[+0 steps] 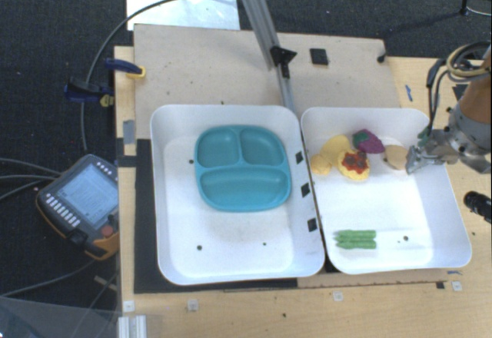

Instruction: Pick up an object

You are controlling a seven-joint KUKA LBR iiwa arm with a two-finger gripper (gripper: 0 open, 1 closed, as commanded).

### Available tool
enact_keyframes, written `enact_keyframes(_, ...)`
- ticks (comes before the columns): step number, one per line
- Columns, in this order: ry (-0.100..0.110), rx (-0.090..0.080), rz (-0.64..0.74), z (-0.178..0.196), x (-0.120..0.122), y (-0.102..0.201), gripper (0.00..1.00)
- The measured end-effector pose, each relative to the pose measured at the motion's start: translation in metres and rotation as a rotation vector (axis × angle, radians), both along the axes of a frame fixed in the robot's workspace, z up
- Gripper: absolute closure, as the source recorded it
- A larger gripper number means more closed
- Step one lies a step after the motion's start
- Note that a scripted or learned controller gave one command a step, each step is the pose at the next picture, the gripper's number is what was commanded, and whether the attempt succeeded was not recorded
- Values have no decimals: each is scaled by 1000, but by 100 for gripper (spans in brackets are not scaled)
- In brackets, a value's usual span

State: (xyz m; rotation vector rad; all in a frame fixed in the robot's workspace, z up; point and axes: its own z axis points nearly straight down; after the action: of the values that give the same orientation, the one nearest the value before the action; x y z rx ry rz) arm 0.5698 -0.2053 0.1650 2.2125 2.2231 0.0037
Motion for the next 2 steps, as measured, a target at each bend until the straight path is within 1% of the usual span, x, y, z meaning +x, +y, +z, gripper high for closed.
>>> enact_keyframes(1, 0, 0, 1, 54, 1, 0, 100)
enact_keyframes(2, 1, 1, 1, 73, 3, 0, 100)
